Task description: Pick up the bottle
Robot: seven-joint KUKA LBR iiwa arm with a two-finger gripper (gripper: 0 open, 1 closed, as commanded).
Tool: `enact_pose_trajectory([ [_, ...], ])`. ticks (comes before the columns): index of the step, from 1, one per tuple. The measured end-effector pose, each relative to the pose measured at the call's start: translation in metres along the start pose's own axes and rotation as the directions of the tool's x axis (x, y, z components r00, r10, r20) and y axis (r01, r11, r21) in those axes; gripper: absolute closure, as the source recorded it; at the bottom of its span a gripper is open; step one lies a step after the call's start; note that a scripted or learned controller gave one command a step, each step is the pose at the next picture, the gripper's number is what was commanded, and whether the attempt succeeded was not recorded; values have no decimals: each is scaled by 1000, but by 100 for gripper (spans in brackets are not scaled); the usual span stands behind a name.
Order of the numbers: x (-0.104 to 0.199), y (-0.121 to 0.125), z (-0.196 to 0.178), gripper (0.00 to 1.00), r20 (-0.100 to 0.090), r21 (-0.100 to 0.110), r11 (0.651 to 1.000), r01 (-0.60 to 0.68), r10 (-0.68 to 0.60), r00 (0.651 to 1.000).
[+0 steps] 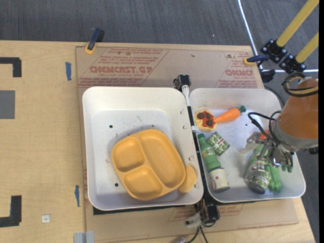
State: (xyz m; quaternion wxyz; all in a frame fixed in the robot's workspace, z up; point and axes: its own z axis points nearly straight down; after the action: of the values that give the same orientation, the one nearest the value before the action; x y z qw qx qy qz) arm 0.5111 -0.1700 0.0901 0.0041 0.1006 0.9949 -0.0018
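Right bin [291, 189], seen from above at a slant. The bottle [212, 162] lies on its side on the bin floor, close along the wall shared with the left bin [93, 135]. Its long axis runs nearly parallel to that wall, from a narrow green end at the far side to a broad white end with a dark-red mark nearest the camera. The body is green and the lower part pale, apparently labelled. The gripper [259, 175] hangs low over the opposite, right-hand side of the same bin, so the bottle lies to its left in this view, well apart, with bare floor between. Whether the gripper is open or closed cannot be told, and nothing can be seen held in it. A green item [276, 180] of unclear kind lies just beside it. A small green packet [218, 144] touches or nearly touches the bottle's upper part. A carrot [227, 116] and a round toy food [204, 119] lie beyond. A yellow tray [147, 163] occupies the left bin. By this view, the pick calls for a sideways move towards the shared wall, with the grasp set across the bottle's axis.
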Motion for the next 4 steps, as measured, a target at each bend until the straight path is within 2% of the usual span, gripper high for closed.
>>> enact_pose_trajectory([
  [4, -1, 1, 0, 0, 3, -1, 1000, 0, 0, 1000],
])
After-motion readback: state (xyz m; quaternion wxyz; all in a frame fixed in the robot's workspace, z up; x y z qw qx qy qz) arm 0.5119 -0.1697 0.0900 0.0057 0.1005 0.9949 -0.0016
